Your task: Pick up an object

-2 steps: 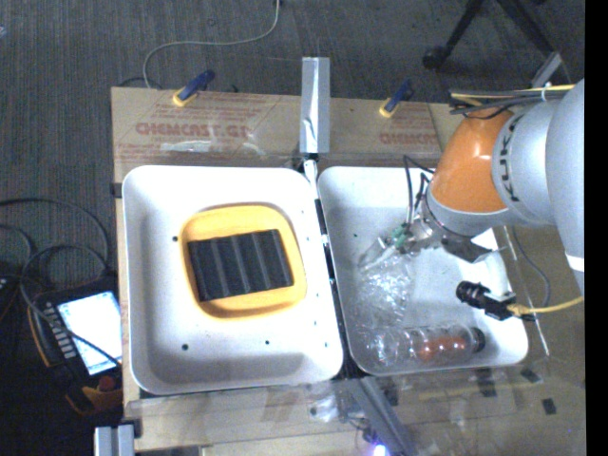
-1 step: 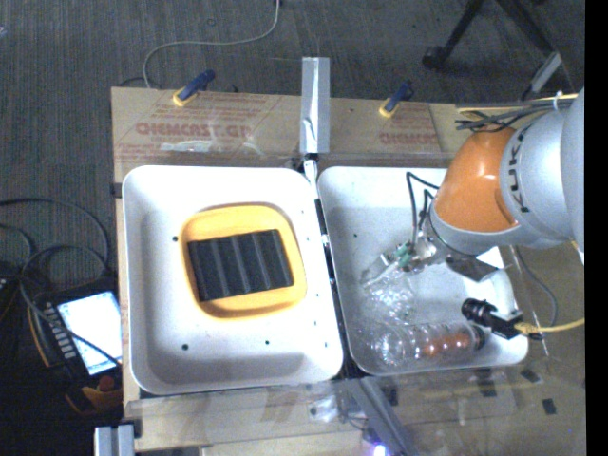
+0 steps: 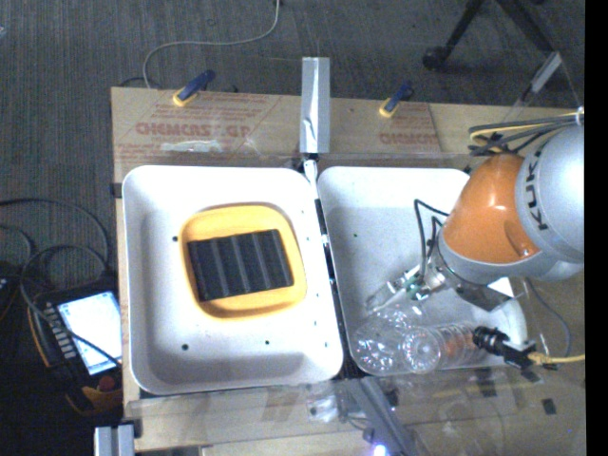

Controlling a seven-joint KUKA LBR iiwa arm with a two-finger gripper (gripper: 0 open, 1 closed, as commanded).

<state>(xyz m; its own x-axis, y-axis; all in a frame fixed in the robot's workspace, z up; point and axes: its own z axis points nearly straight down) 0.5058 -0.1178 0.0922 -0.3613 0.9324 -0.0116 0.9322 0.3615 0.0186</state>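
Two white bins sit side by side on the counter: the left bin (image 3: 142,255) and the right bin (image 3: 366,207). The left bin holds one yellow tray (image 3: 245,260) with a dark ribbed centre. The right bin holds one clear plastic bottle (image 3: 408,345) along its near edge. Two clamps (image 3: 193,87) (image 3: 396,99) with blue handles grip the counter's far edge.

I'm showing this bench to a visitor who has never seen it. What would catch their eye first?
Most likely the yellow tray with its dark ribbed insert, lying in the middle of the left bin. Next, the arm's orange band, hanging over the right bin. Below it, clear plastic bottles lie along that bin's near edge.
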